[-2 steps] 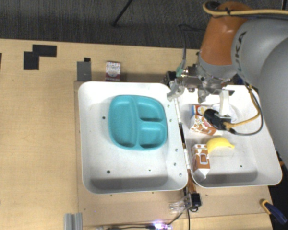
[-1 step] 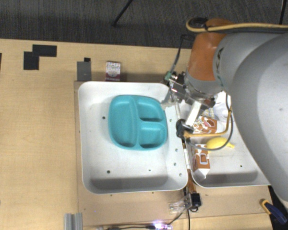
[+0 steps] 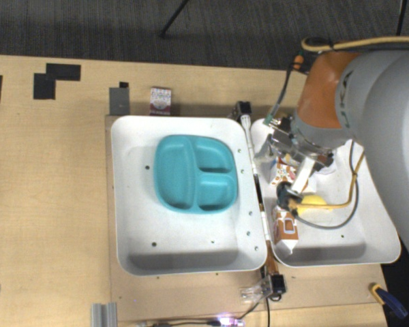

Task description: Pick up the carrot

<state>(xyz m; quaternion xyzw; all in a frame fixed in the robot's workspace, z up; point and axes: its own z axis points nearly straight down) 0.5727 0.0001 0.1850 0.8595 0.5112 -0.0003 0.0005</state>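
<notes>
- The table (image 3: pixel 48 203) is pale wood; beyond its far edge there is a dark floor (image 3: pixel 88 12).
- Some flat black marks (image 3: pixel 54 79) are on the table at the far left, well apart from the bins.
- A small grey block (image 3: pixel 119 99) and a small patterned box (image 3: pixel 161 101) stand just behind the left bin.
- The left bin (image 3: pixel 133 251) holds a teal divided plate (image 3: pixel 194 174) near its middle, lying flat.
- The right bin (image 3: pixel 341 247) touches the left bin along one side.
- The arm (image 3: pixel 368 94) comes from the right and covers the far half of the right bin.
- The hand (image 3: pixel 284 161) hangs low over the right bin, near its left wall. Whether it is open or closed, I cannot tell.
- A small orange piece (image 3: pixel 281 176), which seems to be the carrot, lies just beside the hand, close to the left wall. I cannot tell if they touch.
- A brown-orange packet (image 3: pixel 285 227) lies nearer the front, also along the left wall.
- A yellow thing (image 3: pixel 315 201) lies near the bin's middle.
- The front right part of the right bin is bare.
</notes>
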